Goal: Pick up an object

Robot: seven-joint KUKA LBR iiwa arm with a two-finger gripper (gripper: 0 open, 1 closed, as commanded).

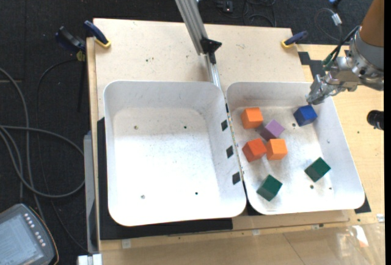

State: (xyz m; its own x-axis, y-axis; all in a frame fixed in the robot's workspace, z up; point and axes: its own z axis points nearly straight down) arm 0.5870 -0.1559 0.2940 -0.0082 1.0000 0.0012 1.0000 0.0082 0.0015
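I see my arm cut off at the right edge; the hand (316, 96) is small and blurred, so I cannot tell its state. The blue cube (305, 115) lies just below it in the right bin (342, 154).

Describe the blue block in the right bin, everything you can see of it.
The blue block is a small, solid-coloured cube with a matte look, sitting slightly rotated on the floor of the right bin near its upper right wall. The gripper sits just above and to its right, close to it; contact cannot be judged. It lies apart from the purple block and the others.
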